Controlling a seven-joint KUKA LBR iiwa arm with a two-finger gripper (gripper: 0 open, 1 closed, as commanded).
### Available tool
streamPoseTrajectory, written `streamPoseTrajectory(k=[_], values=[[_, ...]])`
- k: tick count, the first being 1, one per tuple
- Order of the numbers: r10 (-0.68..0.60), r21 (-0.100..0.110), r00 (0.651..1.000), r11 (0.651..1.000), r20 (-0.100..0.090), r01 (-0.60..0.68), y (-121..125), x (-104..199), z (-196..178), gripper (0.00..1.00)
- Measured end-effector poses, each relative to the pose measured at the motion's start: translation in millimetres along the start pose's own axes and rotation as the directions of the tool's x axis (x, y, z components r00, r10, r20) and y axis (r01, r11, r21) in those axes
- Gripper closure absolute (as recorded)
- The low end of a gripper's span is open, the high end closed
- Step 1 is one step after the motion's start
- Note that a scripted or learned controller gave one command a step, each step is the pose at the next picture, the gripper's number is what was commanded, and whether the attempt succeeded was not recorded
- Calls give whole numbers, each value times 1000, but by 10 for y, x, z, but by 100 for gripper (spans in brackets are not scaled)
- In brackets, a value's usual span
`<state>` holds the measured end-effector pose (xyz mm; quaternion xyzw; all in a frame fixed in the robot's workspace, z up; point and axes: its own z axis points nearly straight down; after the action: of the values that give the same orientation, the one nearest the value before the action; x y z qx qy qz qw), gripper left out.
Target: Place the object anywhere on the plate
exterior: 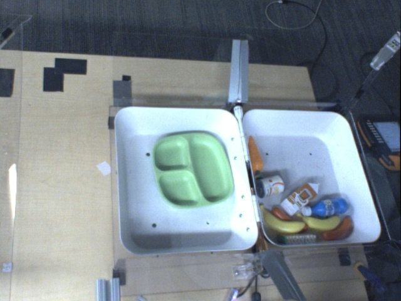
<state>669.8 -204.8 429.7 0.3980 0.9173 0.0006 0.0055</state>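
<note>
A light green plate [192, 168] with three compartments lies in the middle of the left white bin [135, 168]; nothing rests on it. The right white bin [326, 137] holds several toy food items crowded at its near side: an orange carrot [254, 154] along the left wall, a small can [270, 185], a white and orange carton [299, 197], a blue bottle [329, 207], two yellow bananas [285, 223] and a red piece [341, 229] by the front wall.
A metal post [238, 71] stands behind the seam between the bins. Black cables [301, 11] run over the dark floor at the back. A tablet-like device [382, 137] sits to the right of the right bin. The wooden bench [56, 168] stretches out to the left.
</note>
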Motion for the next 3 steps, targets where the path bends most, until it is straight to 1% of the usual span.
streamPoseTrajectory(k=[1,2,3], values=[[23,1,1000,1000,-4,-23,84,757,903,100],[256,3,967,967,-5,-256,137,1199,2388,100],[93,0,996,996,-4,-93,1058,1261,1620,100]])
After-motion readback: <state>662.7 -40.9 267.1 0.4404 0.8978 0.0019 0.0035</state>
